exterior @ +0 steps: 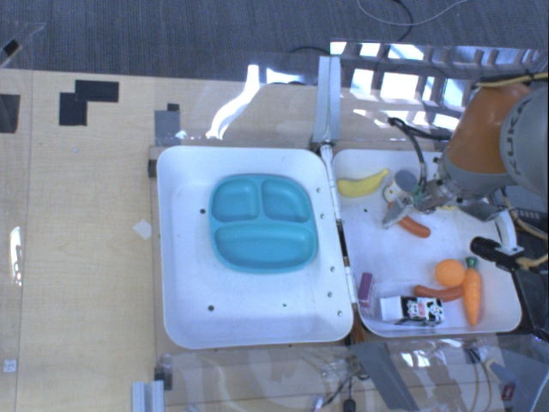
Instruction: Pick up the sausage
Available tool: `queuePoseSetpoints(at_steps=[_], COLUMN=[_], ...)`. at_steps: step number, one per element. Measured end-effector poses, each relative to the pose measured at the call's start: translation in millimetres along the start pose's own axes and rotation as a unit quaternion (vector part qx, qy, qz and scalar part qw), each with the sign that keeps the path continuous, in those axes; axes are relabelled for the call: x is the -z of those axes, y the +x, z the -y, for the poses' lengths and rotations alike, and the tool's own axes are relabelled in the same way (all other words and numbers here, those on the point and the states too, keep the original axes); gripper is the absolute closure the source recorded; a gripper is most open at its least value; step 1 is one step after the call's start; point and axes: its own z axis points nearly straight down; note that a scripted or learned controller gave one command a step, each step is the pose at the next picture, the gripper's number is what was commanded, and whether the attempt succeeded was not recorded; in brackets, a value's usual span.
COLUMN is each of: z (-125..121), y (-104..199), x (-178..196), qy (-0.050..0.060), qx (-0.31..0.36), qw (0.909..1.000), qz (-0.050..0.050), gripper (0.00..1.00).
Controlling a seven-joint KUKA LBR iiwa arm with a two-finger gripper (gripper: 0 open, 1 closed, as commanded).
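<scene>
A small orange-red sausage lies in the right bin, near its middle. My gripper hangs low over the bin, right at the sausage's upper left end and close enough to touch it. The sausage still rests on the bin floor. A second, darker red sausage-like piece lies further forward, under an orange ball. The grey arm with its orange band comes in from the right.
A yellow banana lies just left of the gripper. A carrot, a small printed box and a purple piece sit at the bin's front. The left bin holds a blue divided plate.
</scene>
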Motion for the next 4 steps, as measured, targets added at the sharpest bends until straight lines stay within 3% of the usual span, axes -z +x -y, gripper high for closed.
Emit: queuePoseSetpoints(at_steps=[1,2,3,4], z=[-30,-33,-33,8], y=[15,15,15,-9], x=[-1,12,12,0], qy=[0.001,-0.002,-0.002,0.002], qx=[-0.062,-0.061,-0.061,-0.06], qw=[0.998,0.9982,0.9982,0.9982], qz=[-0.001,-0.001,-0.001,0.0], gripper=[0.0,1.0,0.0,0.0])
